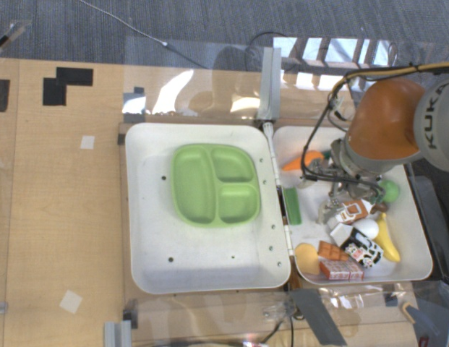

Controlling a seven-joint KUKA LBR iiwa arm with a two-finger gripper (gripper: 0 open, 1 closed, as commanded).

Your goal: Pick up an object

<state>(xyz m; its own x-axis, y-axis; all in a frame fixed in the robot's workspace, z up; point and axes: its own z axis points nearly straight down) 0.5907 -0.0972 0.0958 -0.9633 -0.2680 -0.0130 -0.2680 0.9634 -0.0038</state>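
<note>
The object to be picked is one of the small toys heaped in the right bin (424,266), and none of them is lifted yet. From the overhead camera, the pile fills the near half of that bin: a brown-and-white toy (352,211), a white egg-like piece (366,229), a yellow banana (387,240), a black-and-white cow figure (364,252), a small red box (338,270) and a rounded yellow-orange piece (306,253). An orange carrot-like toy (296,163) lies toward the far side, a green ball (388,190) sits by the right wall, and a flat green block (292,206) lies along the divider. The arm (387,118) reaches in from the right with its orange band over the far part of the bin, and the gripper (334,210) hangs low, just beside the brown-and-white toy. Whether the jaws are apart or together I cannot tell, since the wrist hides them from above. The left bin (148,266) holds a green divided plate (214,183) lying flat in the middle. The step in hand looks like the descent onto the pile. The next move likely calls for closing on a single toy, probably the brown-and-white one, then lifting straight up; the pieces crowd each other, so a neighbour could be nudged or the grip could slip.
</note>
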